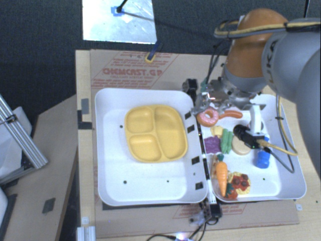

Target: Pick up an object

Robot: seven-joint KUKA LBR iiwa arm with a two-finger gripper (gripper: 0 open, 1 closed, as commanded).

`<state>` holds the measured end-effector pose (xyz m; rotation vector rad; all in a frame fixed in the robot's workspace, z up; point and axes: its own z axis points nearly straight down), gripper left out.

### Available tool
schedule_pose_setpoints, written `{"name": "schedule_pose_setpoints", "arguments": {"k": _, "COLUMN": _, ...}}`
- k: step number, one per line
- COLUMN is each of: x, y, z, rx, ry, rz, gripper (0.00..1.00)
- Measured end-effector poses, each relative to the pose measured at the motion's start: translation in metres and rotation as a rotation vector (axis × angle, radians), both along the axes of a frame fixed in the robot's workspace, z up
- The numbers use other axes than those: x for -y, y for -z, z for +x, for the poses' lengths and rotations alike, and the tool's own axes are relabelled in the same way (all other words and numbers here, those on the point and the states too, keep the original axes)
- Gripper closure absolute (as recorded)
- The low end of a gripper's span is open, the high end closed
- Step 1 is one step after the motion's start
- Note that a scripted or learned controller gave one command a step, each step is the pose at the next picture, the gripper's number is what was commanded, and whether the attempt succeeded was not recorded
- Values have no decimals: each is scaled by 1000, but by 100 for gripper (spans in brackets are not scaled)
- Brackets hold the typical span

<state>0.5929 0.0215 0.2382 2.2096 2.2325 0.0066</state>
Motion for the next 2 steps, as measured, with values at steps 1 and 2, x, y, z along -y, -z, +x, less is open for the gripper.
{"name": "schedule_pose_setpoints", "arguments": {"k": 1, "x": -46, "y": 22, "z": 20, "rx": -2, "ry": 2, "rz": -1, "gripper": 100}}
{"name": "schedule_pose_setpoints", "arguments": {"k": 2, "x": -57, "y": 13, "z": 30, "rx": 0, "ry": 4, "rz": -2, "gripper": 100}}
